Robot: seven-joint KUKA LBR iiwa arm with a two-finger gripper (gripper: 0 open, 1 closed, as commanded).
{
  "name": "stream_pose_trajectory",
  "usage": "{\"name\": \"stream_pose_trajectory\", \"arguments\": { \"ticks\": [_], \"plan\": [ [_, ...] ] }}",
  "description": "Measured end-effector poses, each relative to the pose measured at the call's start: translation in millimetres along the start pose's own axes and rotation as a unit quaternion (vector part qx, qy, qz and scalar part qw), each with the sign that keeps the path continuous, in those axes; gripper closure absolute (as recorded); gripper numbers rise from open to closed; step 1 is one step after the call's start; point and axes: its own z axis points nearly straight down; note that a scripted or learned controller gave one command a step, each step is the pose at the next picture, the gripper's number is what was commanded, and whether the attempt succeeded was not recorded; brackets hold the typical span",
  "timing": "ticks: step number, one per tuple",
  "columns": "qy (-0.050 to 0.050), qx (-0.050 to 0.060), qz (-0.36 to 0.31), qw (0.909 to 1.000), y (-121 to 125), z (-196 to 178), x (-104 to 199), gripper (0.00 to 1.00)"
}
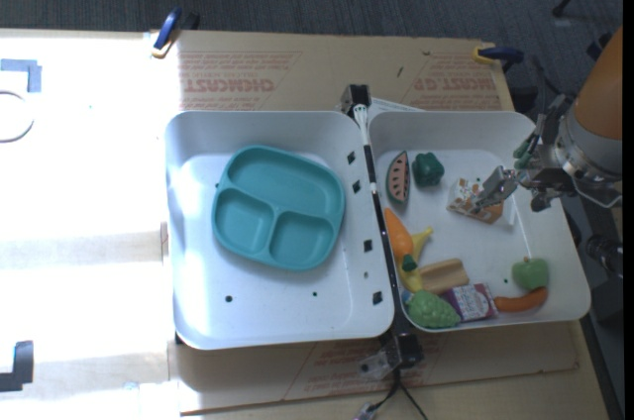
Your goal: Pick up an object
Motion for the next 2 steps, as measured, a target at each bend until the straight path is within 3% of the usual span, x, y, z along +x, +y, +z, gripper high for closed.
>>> {"name": "stream_pose_trajectory", "arguments": {
  "ticks": [1,2],
  "plan": [
    [0.000,0.000,0.001,1.0000,55,137,28,0.00],
    [-0.003,-0.009,0.001,1.0000,110,150,27,0.00]
  ]
}}
